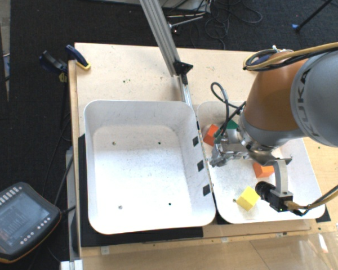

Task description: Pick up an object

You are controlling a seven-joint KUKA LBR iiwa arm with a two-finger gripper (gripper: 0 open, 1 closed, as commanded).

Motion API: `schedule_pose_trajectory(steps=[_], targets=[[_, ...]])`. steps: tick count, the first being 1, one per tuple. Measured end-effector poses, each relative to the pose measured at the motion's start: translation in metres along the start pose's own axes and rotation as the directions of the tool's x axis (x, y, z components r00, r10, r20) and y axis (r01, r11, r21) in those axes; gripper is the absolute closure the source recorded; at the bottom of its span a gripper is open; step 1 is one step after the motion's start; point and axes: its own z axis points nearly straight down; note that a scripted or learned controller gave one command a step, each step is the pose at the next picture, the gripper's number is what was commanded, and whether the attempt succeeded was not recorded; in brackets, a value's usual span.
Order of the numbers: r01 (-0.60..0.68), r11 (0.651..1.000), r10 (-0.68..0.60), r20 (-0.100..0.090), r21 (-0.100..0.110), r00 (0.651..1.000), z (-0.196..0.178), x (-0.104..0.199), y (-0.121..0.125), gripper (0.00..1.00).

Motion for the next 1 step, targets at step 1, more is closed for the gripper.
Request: schedule_pose_trajectory(steps=[1], targets=[[0.000, 1.000, 0.000, 0.000, -0.001, 1.000, -0.0113, 0.0571, 0.0041, 1.00]])
